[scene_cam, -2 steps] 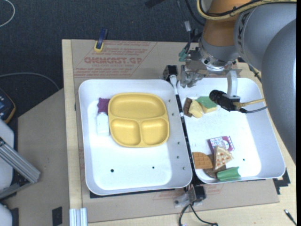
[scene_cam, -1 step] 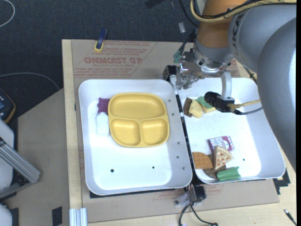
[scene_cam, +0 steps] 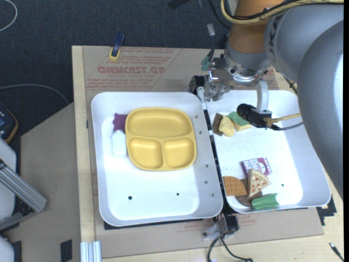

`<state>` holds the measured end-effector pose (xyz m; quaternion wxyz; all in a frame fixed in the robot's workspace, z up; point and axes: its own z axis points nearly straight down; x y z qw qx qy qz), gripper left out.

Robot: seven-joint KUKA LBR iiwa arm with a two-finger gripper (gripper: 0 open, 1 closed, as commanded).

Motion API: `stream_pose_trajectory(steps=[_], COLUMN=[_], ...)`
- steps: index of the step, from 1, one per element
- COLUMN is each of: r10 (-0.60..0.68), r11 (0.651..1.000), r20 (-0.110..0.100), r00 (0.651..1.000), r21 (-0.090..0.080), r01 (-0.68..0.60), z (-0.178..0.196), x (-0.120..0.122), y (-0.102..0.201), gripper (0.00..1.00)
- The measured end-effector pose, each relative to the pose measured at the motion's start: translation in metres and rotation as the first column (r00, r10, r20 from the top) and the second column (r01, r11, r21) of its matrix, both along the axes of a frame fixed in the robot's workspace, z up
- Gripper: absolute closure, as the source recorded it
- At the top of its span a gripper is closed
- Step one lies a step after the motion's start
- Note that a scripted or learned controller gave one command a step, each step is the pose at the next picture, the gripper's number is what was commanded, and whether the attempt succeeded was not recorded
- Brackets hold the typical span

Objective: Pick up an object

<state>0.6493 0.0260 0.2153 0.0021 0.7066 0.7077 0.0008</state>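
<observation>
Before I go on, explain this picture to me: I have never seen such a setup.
One camera looks down at a slant on a bench with two white bins. The big grey shape with the orange band is a robot arm reaching in from the right; its jaws hang over the top edge where the bins meet, and I cannot tell whether they hold anything. The left bin holds a yellow divided tray, with a purple item and a white one beside it. The right bin holds small toy foods: a yellow wedge, a waffle, a green piece.
</observation>
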Motion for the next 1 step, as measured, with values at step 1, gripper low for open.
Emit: stream_pose_trajectory(steps=[1], r10=[-0.001], r11=[1.0], r20=[-0.005], r00=[1.0], r21=[0.002], r01=[0.001], z=[0.0103], x=[-0.0107], y=[0.0051], gripper=[1.0])
